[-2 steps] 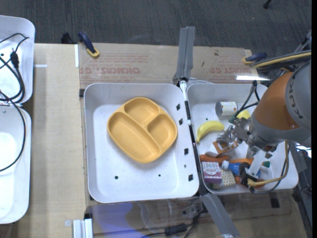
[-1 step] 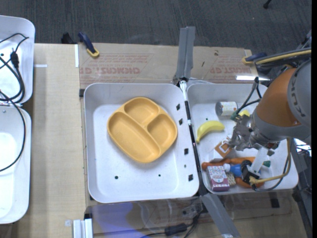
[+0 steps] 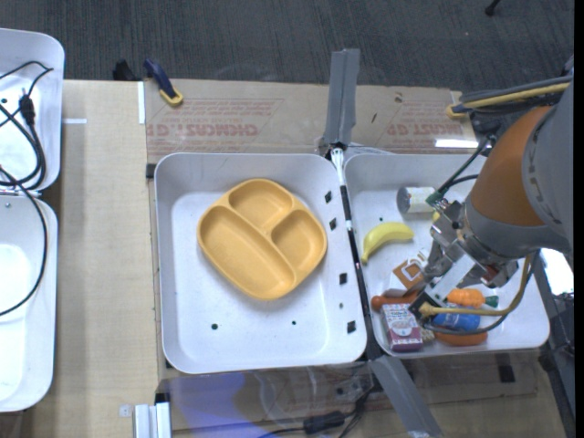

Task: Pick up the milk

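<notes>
Milk point(image 3: 417, 198): small white container lying sideways, right of frame. End effector point(image 3: 436, 292) hovering lower right; grip state indiscernible.

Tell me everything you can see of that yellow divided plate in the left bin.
The yellow plate is a rounded, plastic-looking tray moulded into three compartments: one long one along its left side and two smaller ones on its right. All three look empty. It lies flat and right side up, turned at an angle, near the middle of the left bin, touching only the bin's white floor.
</notes>
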Available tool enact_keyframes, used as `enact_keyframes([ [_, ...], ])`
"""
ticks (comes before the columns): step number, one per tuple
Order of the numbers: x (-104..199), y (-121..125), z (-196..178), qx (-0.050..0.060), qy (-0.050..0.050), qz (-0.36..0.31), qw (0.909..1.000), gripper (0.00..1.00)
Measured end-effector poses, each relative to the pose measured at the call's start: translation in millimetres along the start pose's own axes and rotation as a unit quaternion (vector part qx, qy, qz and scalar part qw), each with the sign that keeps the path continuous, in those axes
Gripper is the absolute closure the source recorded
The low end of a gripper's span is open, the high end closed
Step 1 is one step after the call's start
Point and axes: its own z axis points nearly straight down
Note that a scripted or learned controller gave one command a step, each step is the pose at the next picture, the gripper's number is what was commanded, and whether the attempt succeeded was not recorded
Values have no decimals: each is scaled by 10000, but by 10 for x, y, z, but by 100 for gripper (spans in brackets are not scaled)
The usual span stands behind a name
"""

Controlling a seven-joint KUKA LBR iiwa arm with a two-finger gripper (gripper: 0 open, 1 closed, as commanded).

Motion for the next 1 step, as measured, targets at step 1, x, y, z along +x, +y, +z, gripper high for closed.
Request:
enact_keyframes([
  [1, 272, -325, -158, -9, 4, -716, 9974, 100],
])
